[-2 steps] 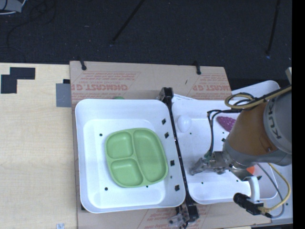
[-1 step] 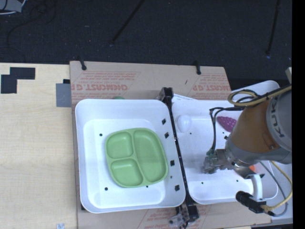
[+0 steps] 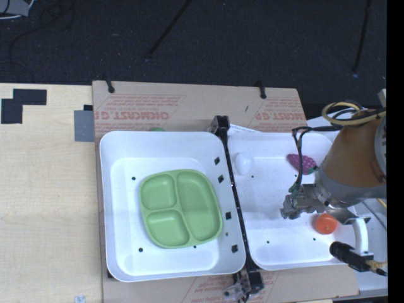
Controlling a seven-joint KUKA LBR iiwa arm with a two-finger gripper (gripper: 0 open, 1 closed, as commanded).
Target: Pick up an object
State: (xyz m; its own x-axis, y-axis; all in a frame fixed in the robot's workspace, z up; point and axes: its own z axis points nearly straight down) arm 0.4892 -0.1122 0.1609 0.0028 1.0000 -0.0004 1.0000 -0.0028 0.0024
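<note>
Arm's hand (image 3: 291, 208) is low in the shallow white right bin (image 3: 271, 257), small round orange object (image 3: 326, 224) at its 4 o'clock, probably lining up a grab, can't tell its finger state.

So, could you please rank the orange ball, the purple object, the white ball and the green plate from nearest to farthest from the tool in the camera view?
From the tool:
1. Orange ball, just to its right in the right bin.
2. Purple object, above it near the bin's far wall.
3. White ball, up and left, by the divider.
4. Green plate, in the left bin.
</note>
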